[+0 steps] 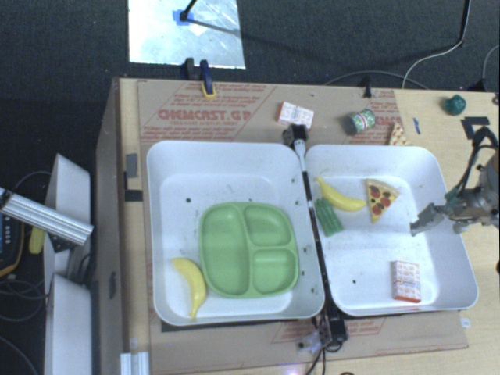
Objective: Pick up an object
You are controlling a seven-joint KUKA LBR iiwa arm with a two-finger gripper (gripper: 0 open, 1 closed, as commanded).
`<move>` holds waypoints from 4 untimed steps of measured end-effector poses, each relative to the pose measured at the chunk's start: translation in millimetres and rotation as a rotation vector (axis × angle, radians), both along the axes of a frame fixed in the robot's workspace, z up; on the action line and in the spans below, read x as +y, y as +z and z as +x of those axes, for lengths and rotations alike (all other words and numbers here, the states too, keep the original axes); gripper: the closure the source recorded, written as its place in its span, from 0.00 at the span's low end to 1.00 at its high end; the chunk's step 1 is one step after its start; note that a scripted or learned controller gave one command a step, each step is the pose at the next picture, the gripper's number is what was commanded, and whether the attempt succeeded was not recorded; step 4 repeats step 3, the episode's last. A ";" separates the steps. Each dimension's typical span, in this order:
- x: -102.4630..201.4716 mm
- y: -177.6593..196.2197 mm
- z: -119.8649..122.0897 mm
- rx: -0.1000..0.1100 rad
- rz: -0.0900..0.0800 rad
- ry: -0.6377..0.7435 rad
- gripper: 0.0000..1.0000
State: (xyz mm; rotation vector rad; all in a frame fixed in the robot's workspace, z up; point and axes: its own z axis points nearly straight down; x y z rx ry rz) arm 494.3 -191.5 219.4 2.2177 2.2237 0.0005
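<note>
**At the right bin's edge: pincer low, grip unreadable**

Over the right rim of the right bin (449,209) you see the pincer (426,219), its grey tip reaching inward just above the bin floor. You cannot tell how it stands, wide or narrow, and nothing shows between its tips. Nearest to it, toward the camera and a little inward, lies a small red-and-white packet (406,280). Farther inward and slightly away from the camera sits a pizza slice (380,198), and past that a yellow banana (341,197) touching a green ridged piece (328,216) by the divider. Well apart, in the left bin (234,162), a green divided plate (250,250) lies with a second banana (191,284) against its edge. On the desk (211,116) beyond the bins rests a small green can (361,121).
</note>
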 end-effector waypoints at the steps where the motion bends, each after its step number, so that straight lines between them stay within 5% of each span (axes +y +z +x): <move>1: 51.6 -45.8 42.2 0.001 0.001 0.001 0.00; 2: 18.3 -101.9 140.2 0.001 0.000 0.001 0.00; 4: 36.4 -129.9 141.8 -0.008 -0.005 0.002 0.00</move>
